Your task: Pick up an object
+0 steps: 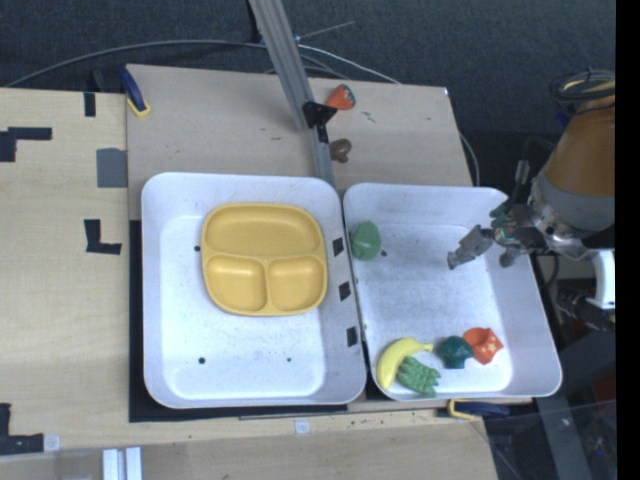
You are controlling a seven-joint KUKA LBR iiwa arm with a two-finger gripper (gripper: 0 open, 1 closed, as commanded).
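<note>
The hand [470,253] hangs released and holding nothing over the right bin [520,298], with the green ball [366,239] well to its left and the banana [394,355], teal toy [455,351] and red toy [484,344] nearer the bin's front, seemingly poised to choose one.

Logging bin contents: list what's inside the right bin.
The right bin holds a green ball, yellow banana, green piece, teal piece, and orange-red piece. The gripper hides a little floor.
</note>
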